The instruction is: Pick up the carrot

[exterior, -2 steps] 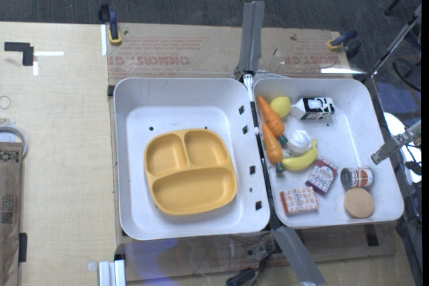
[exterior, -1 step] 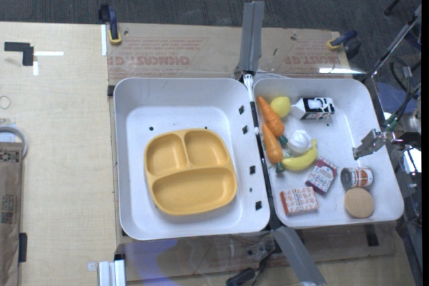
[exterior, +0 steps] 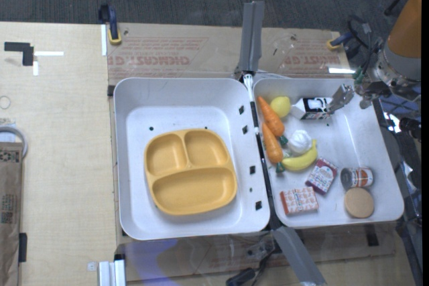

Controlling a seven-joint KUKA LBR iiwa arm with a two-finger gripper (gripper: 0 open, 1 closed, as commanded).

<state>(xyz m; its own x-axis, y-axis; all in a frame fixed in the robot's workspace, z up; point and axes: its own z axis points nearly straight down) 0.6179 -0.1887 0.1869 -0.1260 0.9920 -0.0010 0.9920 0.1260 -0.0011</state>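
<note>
We see the arm (exterior: pixel 402 43) reaching in from the right, its tool (exterior: pixel 340 98) tilted low over the right bin's (exterior: pixel 395 197) far corner beside a small black-and-white carton (exterior: pixel 312 107). Its fingers look parted, holding nothing. The carrot (exterior: pixel 271 116) lies along the bin's left wall, touching a second carrot (exterior: pixel 271 143).

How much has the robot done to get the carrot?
Nothing looks done: the carrot lies in the right bin, by its left wall. In hand: the gripper is over the bin's far edge, away from the carrot. Left: reaching, gripping and lifting it.
</note>
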